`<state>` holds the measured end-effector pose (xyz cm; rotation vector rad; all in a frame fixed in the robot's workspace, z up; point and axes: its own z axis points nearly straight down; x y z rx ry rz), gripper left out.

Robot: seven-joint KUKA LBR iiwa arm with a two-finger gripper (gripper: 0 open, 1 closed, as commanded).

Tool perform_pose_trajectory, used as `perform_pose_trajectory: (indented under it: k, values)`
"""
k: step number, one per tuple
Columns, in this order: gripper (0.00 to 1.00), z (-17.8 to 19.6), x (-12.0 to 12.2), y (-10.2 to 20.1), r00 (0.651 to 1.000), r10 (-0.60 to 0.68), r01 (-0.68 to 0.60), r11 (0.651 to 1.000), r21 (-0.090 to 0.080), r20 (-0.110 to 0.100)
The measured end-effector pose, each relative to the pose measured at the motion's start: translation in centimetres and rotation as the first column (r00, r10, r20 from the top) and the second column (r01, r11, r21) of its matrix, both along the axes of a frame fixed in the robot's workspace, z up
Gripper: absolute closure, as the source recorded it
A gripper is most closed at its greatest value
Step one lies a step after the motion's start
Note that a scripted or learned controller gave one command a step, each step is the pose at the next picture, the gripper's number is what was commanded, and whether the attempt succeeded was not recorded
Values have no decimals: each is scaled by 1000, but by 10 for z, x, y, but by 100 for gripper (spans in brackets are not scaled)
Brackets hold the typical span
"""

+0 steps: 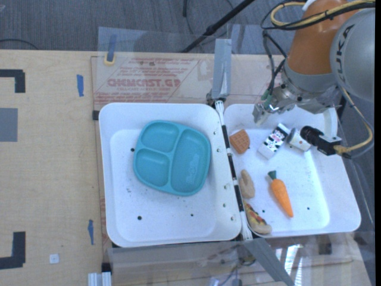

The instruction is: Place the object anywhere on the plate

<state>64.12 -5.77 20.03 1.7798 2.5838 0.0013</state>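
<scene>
**A:** So, which step is this?

**B:** The very start, I'd judge. The blue plate (172, 157) lies bare in the left bin (119, 219), its three compartments unfilled. Every candidate object is in the right bin (339, 213): a waffle-like piece (239, 140) at ten o'clock, a black-and-white toy (274, 142) at twelve, a carrot (280, 196) near the centre, and two pale food pieces (250, 201) along the wall at eight.

**A:** And the gripper?

**B:** The gripper (266, 109) hangs over the right bin's far rim, at about eleven o'clock, nothing visibly between its fingers. Whether they're apart or together, I cannot tell; it's too small and cluttered there.

**A:** Next move?

**B:** Probably descend on one item, then carry it toward nine o'clock over the divider (229, 159) between the bins. The carrot has open floor all round; the pieces against the wall look awkward. The plate is wide, with free floor around it, so the drop is forgiving.
</scene>
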Motion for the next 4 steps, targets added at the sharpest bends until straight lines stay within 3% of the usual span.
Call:
perform_pose_trajectory:
  k: [1, 2, 3, 4]
  values:
    - [100, 68, -56, -77, 999, 54, -54, 999, -1, 0]
    - [100, 41, 15, 27, 985, 174, -174, 985, 1, 2]
    - [100, 96, 17, -13, 710, 705, -705, 710, -5, 3]
    - [100, 108, -3, -83, 764, 645, -645, 764, -6, 2]
